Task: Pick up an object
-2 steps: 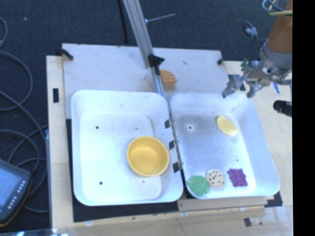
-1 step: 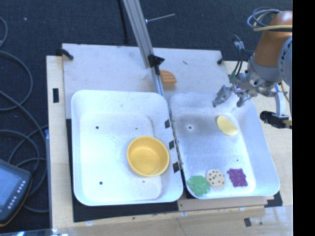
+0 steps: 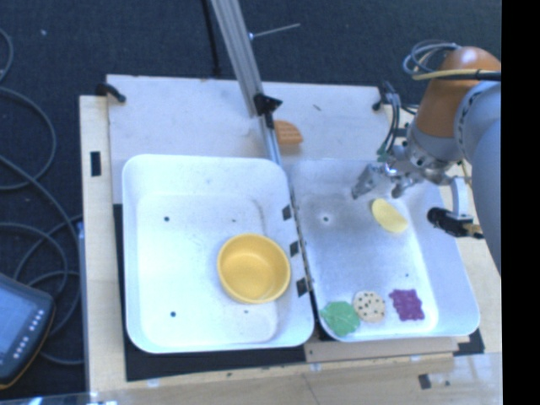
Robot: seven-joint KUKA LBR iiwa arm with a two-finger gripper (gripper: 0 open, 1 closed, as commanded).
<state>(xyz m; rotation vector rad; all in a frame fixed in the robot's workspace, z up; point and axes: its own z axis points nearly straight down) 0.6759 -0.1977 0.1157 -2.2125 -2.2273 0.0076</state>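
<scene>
The approach step is in hand: the end effector [image 3: 384, 186], fingers apart and gripping nothing, hangs just above the flat pale-yellow oval piece [image 3: 390, 216] in the right-hand shallow white bin [image 3: 456, 268]; next, lower and close on it.

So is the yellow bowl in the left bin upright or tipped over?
Upright. The yellow bowl sits in the left bin with its round opening facing up, and its inside looks empty.

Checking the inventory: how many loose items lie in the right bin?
4: a pale yellow piece near the hand, and along the near edge a green piece, a speckled cookie and a purple piece.
</scene>
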